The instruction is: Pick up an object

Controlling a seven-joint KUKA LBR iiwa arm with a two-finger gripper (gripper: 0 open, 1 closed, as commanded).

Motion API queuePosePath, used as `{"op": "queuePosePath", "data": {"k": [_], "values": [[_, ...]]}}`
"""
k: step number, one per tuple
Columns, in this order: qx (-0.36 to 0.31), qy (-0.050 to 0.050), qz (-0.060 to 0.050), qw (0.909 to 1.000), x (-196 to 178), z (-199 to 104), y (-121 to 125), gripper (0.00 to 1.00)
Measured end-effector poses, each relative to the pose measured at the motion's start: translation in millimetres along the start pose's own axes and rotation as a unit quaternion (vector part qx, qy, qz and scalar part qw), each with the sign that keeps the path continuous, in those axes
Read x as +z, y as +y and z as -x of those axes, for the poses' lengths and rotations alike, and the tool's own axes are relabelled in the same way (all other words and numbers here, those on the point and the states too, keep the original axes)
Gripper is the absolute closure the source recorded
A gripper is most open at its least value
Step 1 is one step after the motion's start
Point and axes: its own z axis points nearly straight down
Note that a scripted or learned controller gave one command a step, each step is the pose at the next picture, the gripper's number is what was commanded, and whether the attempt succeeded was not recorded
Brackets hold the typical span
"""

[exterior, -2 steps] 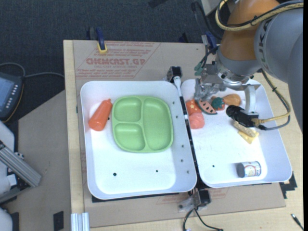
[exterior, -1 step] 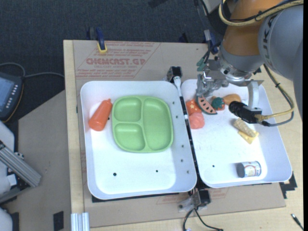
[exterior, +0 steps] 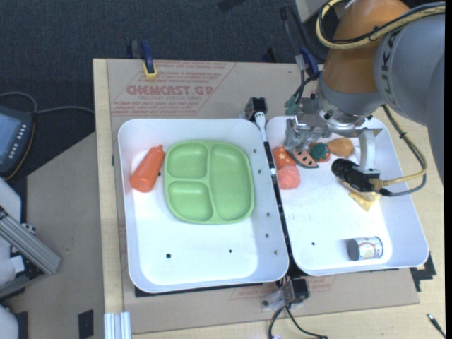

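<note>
1. Near the worktop's far right corner, the claw (exterior: 305, 138) hovers low in the right bin (exterior: 395, 256); whether it is clenched I cannot tell.
2. Crowded beneath: pink toy (exterior: 287, 176), teal-and-brown piece (exterior: 311, 154), orange lump (exterior: 341, 147).
3. Risk: closing on the cluster may nudge pieces aside, perhaps gripping none.

Divided plate (exterior: 210, 181) in left bin (exterior: 141, 260)

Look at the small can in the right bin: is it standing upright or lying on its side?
Lying on its side. The small can shows its long labelled body across the floor of the right bin, one round end facing left.
</note>
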Motion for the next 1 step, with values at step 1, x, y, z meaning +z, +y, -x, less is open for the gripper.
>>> {"op": "queuePosePath", "data": {"k": [1], "values": [[-0.001, 0.000, 0.004, 1.0000, -16.7, -8.9, 11.1, 1.00]]}}
